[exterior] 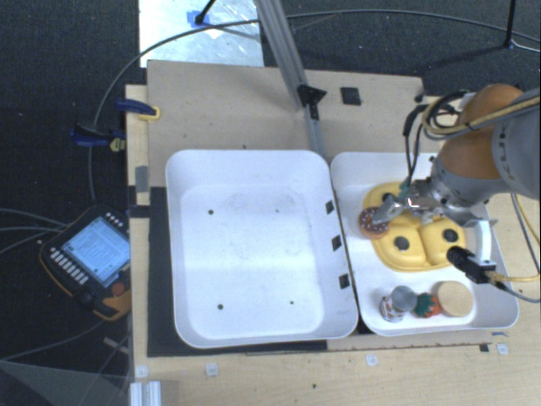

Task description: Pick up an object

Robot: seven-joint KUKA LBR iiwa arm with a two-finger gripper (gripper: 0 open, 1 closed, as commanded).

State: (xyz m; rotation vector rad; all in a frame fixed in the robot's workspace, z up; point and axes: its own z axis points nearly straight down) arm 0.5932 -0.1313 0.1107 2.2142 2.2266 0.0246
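The right bin point(355, 176) holds a yellow moulded toy point(412, 245) with dark holes. A brown ring-shaped piece point(370, 222) lies against the toy's left edge. Along the bin's front lie a small grey and red object point(396, 303), a red and green piece point(425, 306) and a tan round disc point(455, 299). My gripper point(401, 207) hangs low over the yellow toy's upper left part, close beside the brown ring. The grey wrist and orange band point(478, 142) cover the bin's back right corner.
The left bin point(182, 176) stands beside the right one, with black clips point(336, 242) on the shared rim. A metal pole point(283, 45) slants over the bench's back. Left of the bench a handheld pendant point(89, 256) lies on the floor.
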